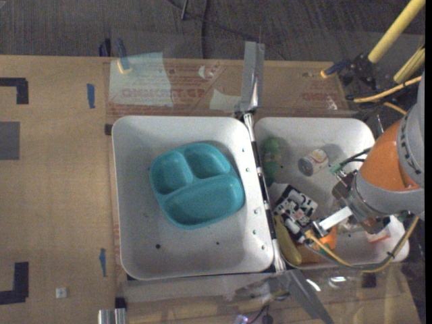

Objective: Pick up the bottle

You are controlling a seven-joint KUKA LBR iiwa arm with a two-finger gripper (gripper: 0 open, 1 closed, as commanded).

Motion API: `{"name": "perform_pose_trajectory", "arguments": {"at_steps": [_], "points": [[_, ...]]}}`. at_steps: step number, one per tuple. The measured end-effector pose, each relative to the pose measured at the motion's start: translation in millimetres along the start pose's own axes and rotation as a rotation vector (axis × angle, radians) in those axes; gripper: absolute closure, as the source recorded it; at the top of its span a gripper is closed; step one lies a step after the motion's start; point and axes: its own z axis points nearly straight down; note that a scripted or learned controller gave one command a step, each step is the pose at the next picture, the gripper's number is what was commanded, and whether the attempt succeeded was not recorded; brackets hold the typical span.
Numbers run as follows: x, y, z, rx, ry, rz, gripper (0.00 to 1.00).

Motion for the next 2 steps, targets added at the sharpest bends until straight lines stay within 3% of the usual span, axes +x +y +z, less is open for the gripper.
{"name": "perform_pose_trajectory", "arguments": {"at_steps": [1,2], "points": [[11,66,-68,0.013,-0.005,0.119,1.00],[8,63,-83,0.012,-0.006,0.172,1.00]]}}
